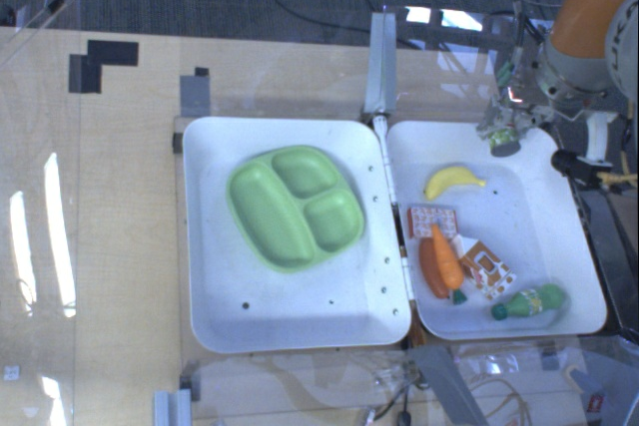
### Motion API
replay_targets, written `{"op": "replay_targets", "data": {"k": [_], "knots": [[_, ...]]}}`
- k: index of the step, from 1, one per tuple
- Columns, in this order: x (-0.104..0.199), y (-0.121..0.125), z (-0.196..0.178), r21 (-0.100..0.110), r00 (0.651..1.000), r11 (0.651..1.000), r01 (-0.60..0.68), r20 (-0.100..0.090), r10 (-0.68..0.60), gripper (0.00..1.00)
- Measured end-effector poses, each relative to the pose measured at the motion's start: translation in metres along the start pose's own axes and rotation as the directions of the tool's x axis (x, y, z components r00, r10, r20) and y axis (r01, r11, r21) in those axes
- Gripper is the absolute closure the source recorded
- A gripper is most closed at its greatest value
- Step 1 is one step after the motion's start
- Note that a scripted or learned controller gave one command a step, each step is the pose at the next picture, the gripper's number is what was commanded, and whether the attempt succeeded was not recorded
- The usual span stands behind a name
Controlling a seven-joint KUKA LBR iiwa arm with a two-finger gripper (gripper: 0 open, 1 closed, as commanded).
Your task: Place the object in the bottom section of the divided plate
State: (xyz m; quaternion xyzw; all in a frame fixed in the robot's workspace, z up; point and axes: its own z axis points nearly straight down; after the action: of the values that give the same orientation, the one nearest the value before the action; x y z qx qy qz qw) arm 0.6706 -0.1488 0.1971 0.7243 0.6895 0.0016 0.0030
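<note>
- Nearest the camera, in the right white bin [559, 244], lies a green plastic bottle-shaped toy [527, 302], and just beside it a small orange-and-white printed box [486, 269].
- Beside that box, toward the left white bin [210, 244], lie an orange plastic carrot [439, 261] and a red-and-white card packet [432, 218] touching it; a yellow plastic banana [454, 181] sits beyond the packet, apart from it.
- Count: two bins, five objects in the right one, and one green three-section divided plate [296, 206] in the left bin.
- The plate's sections look bare, so nothing seems placed yet; picking, carrying and setting down all remain.
- Which of the five is the object is unclear.
- The pincer [504, 141] hangs over the right bin's far corner, beyond the banana; whether it is released or clenched cannot be told.
</note>
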Motion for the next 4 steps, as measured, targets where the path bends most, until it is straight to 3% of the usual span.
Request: {"op": "replay_targets", "data": {"k": [1,2,3,4], "knots": [[0.078,-0.033,-0.041,-0.001,0.991,0.991,0.131,-0.002,-0.131,1.0],[0.131,-0.037,0.011,0.002,0.998,0.998,0.07,-0.003,-0.07,1.0],[0.226,-0.042,0.007,0.0,0.953,0.953,0.304,-0.003,-0.304,1.0],[0.296,-0.046,-0.037,-0.002,0.884,0.884,0.468,-0.004,-0.468,1.0]]}}
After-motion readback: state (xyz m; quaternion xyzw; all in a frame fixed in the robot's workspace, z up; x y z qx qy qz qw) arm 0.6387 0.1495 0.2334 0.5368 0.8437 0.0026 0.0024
